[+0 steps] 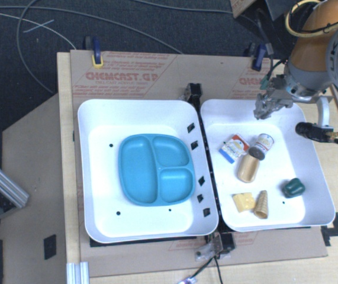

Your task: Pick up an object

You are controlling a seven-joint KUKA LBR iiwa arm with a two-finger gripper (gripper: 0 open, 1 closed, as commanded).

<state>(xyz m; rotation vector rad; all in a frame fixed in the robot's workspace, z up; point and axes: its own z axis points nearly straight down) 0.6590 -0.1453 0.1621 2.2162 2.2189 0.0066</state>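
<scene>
Nearest the camera, at the front of the right bin (311, 218), lie a yellow wedge (244, 202) and a cone (261, 204), just beside each other, apart from a dark green lump (293, 187) toward the right wall.

The end effector (267, 107) hangs over the right bin's back rim, at the top edge of the white floor. Whether it is released or clenched, I cannot tell; nothing is visible in its grasp. The arm (319, 37) reaches in from the right.

Outward from there, mid-bin: a small jar (261, 145) touching a gold cylinder (248, 168), with a red, white and blue packet (234, 148) just beside them on the left.

The left bin (92, 170) holds a blue divided plate (155, 169). Both bins sit on the counter (157, 70).
</scene>
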